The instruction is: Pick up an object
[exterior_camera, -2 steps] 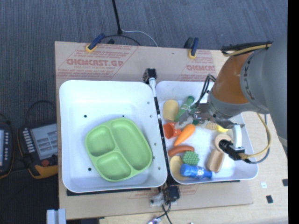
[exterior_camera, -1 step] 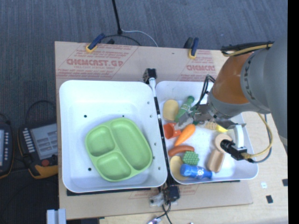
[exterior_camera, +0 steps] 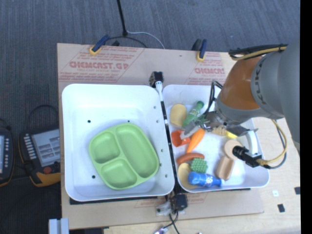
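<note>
My gripper (exterior_camera: 196,126) hangs low in the right bin (exterior_camera: 253,182), near its left-middle, among the toys. It sits just over an orange carrot (exterior_camera: 195,140) and beside a green bottle (exterior_camera: 194,113). Close by are a pale yellow piece (exterior_camera: 178,113) and a red-orange piece (exterior_camera: 176,138). Toward the front lie a red sausage (exterior_camera: 189,157), a green knobbly piece (exterior_camera: 198,165), a blue toy (exterior_camera: 204,181) and a tan cylinder (exterior_camera: 224,168). I see nothing clearly lifted.
The left bin (exterior_camera: 78,106) holds a green divided plate (exterior_camera: 124,155). A ridge (exterior_camera: 165,130) separates the two bins. The grey arm with its orange band (exterior_camera: 243,87) covers the right bin's back right part. A black cable loops at the arm's right (exterior_camera: 278,155).
</note>
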